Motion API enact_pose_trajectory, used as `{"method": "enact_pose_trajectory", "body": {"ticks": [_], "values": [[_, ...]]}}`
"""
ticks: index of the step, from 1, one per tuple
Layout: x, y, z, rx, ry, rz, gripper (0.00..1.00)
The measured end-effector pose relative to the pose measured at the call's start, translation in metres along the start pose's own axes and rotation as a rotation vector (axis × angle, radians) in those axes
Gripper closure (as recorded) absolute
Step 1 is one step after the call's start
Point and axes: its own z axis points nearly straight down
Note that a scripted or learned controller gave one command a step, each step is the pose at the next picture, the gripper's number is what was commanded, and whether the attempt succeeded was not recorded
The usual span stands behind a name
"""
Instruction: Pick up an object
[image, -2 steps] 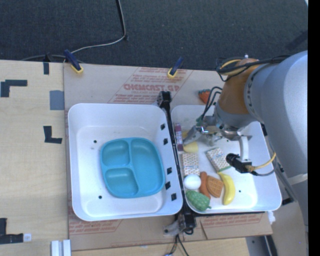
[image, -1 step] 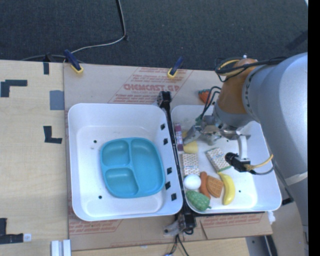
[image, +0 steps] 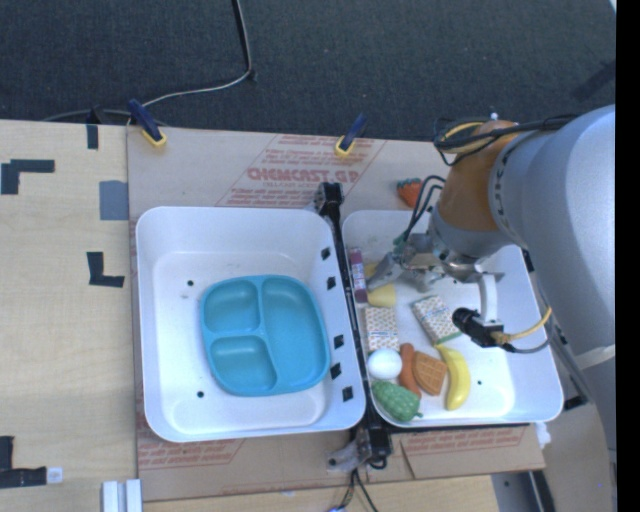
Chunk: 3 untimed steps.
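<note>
Step, as judged: reach into right bin (image: 520, 405), nothing lifted yet. Gripper (image: 392, 268) low over bin's upper left, just above pale yellow wedge (image: 382, 295); grip state: cannot tell.

Candidates, relative to wedge: patterned flat card (image: 381, 325) just below; white egg (image: 384, 363) further down; green lumpy piece (image: 397, 401) lowest; orange ridged piece (image: 429, 372) and smooth curved banana (image: 455, 377) lower right; small box (image: 434, 318) right.

Left bin (image: 160, 330) left of wedge holds glossy blue three-part tray (image: 265, 334).

Next move likely: settle on wedge, close, lift straight.
</note>
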Motion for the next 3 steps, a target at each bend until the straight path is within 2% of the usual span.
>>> {"method": "enact_pose_trajectory", "body": {"ticks": [1, 3], "values": [[0.002, 0.000, 0.000, 0.000, -0.003, 0.003, 0.00], [0.003, 0.016, 0.001, 0.006, -0.005, 0.004, 0.00]]}}
